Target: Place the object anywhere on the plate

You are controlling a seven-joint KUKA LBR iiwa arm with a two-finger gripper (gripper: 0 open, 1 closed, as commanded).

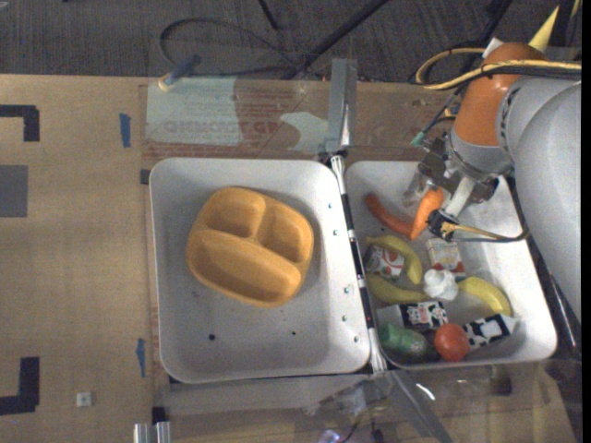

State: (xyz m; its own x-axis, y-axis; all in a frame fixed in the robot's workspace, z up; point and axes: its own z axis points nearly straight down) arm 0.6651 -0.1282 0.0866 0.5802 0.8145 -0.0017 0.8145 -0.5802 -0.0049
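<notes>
An orange-yellow divided plate lies in the left bin, toward its upper middle. My gripper hangs over the upper part of the right bin. A short orange carrot-like piece sits upright between its fingers, and the gripper is shut on it. A longer orange carrot lies just left of it on the bin floor. The plate is about a third of the view's width to the left of the gripper.
The right bin also holds two bananas, small milk cartons, a red tomato, a green item and a white crumpled thing. A ridge divides the bins. A cable trails from the wrist.
</notes>
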